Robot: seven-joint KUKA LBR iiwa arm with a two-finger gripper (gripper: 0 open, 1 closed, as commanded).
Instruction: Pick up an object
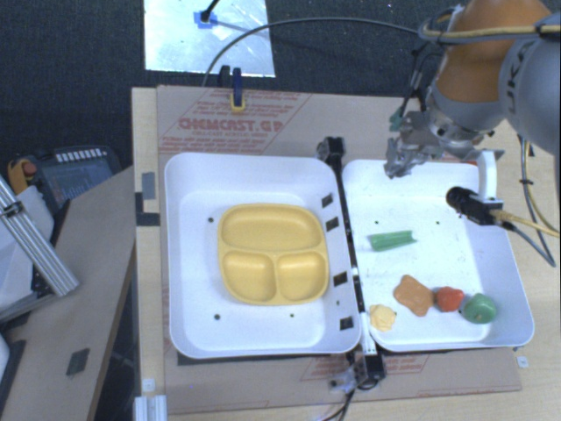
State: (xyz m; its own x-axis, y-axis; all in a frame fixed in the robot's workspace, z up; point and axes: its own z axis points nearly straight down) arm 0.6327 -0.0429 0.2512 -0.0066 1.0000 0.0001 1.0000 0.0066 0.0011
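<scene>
My gripper (pixel 401 162) hangs over the far edge of the right bin (pixel 500 235), above bare white floor. Nothing shows between its fingers. A green stick-shaped piece (pixel 390 239) lies in the middle of that bin, well in front of the gripper. Along the bin's near side sit a pale yellow piece (pixel 382 317), an orange-brown lump (pixel 414 294), a red piece (pixel 449 298) and a round green piece (pixel 479 308). The arm's grey and orange body (pixel 486 51) reaches in from the upper right.
The left bin (pixel 188 235) holds a yellow divided plate (pixel 270 253) with three compartments. A black divider with clips (pixel 344 244) runs between the bins. A black fitting with a cable (pixel 469 204) sits over the right bin's far right part.
</scene>
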